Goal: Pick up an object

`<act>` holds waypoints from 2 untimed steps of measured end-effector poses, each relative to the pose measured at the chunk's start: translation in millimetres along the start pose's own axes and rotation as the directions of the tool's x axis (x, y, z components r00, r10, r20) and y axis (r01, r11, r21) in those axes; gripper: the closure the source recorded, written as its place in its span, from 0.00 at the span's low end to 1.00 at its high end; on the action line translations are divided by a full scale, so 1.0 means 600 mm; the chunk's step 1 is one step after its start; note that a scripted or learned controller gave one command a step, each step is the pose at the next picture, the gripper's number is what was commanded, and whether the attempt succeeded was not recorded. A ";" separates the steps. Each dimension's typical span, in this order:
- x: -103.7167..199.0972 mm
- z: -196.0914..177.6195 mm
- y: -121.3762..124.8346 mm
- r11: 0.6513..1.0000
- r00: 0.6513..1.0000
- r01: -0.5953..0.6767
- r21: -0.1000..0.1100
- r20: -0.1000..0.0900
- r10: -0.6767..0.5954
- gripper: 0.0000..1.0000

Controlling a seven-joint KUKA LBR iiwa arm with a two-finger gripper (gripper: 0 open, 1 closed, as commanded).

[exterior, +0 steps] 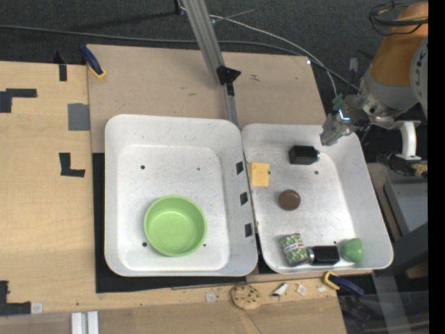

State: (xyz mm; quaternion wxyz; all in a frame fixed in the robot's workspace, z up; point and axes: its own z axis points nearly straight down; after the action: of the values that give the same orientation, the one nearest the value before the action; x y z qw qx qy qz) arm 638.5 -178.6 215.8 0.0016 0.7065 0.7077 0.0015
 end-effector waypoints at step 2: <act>0.194 -0.019 -0.019 1.000 1.000 0.005 0.008 -0.003 -0.005 1.00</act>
State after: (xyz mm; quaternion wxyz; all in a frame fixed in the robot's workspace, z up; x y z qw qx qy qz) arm 626.6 -62.2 227.0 -0.0023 0.7046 0.7096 0.0000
